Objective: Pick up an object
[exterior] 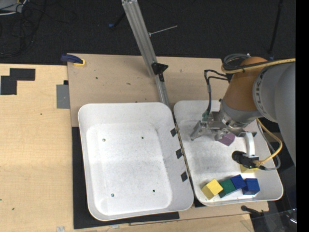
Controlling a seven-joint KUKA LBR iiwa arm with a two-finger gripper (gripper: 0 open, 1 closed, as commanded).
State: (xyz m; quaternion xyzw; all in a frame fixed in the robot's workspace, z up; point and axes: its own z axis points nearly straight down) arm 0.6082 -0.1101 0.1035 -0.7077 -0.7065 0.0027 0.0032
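The pincer (208,127) hangs low inside the right bin (193,111), whether spread or pressed together I cannot tell, a purple block (226,138) just beside it, while yellow (212,188), green (227,186) and two blue blocks (244,183) cluster near that bin's front edge.

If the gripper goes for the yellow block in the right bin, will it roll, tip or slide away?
The yellow block looks box-shaped with flat faces, so it probably slides rather than rolls. It seems rigid. It touches the green block, which may shift with it.
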